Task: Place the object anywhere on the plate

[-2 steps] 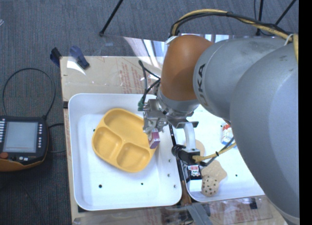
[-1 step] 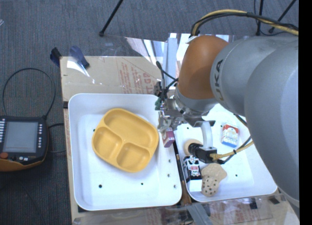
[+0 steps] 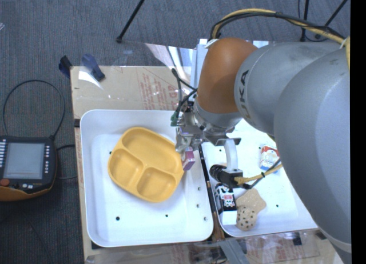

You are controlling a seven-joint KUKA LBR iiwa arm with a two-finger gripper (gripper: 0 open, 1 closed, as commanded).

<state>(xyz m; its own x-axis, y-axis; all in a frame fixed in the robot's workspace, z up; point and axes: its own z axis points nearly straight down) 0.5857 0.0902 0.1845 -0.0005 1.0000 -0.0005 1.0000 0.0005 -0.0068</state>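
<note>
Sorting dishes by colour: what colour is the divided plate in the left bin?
The plate is plain yellow, seen in the camera view.

The left bin (image 3: 97, 223) has open white floor along its left side, its near side and its far-left corner, with nothing in the way there. The yellow plate (image 3: 143, 168) takes up the bin's middle and right; its three wells lie bare and open from above. The gripper (image 3: 186, 146) hangs at the plate's right rim. The arm (image 3: 286, 86) behind it covers the far half of the right bin (image 3: 286, 200), so whatever lies beneath cannot be made out. In that bin's near part, a tan spotted piece (image 3: 250, 208), a small black-and-white item (image 3: 228, 201) and a white-and-red packet (image 3: 267, 157) crowd the floor, leaving bare floor at the near right.
</note>
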